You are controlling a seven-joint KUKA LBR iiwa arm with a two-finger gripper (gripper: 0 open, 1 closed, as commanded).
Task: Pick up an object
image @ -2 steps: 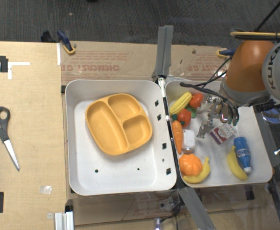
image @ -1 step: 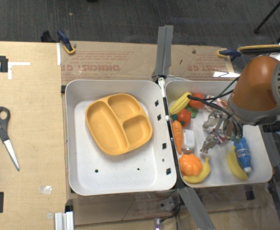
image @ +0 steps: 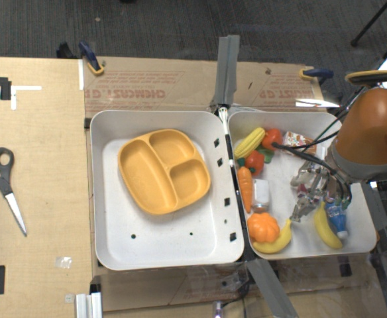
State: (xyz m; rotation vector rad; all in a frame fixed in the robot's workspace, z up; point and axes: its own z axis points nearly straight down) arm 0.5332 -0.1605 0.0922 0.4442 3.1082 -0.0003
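Far left on the wooden bench top (image: pixel 34 177): grey-handled steel scissors (image: pixel 4 181), not relevant. Left shallow white plastic bin (image: pixel 104 244) holds one orange three-compartment plastic plate (image: pixel 164 171), lying flat, roughly centred.

Right shallow white plastic bin (image: pixel 359 244) is where the candidates are. Along its left wall, top to bottom: yellow toy corn cob (image: pixel 249 142), red toy tomato or pepper (image: pixel 270 138) (too small to tell which), orange toy carrot (image: pixel 246 187), small white block (image: pixel 261 192), round orange toy pumpkin (image: pixel 263 227) touching a curved yellow toy banana (image: pixel 276 242). A printed snack packet (image: pixel 297 140) sits near the back wall.

Metal two-finger gripper (image: pixel 304 207) hangs low over the bin's middle, fingers spread apart, nothing between them. Just to its right: a second yellow toy banana (image: pixel 326 229) beside a small blue-capped bottle (image: pixel 336 218).

My read: approach phase, no grasp yet. Nearest targets are the front banana and the right banana. For a clean pick, centre the fingers across a banana's narrow width, not along its length, and drop fully before closing. Risk: the pumpkin crowds the front banana, so a finger could land on it.
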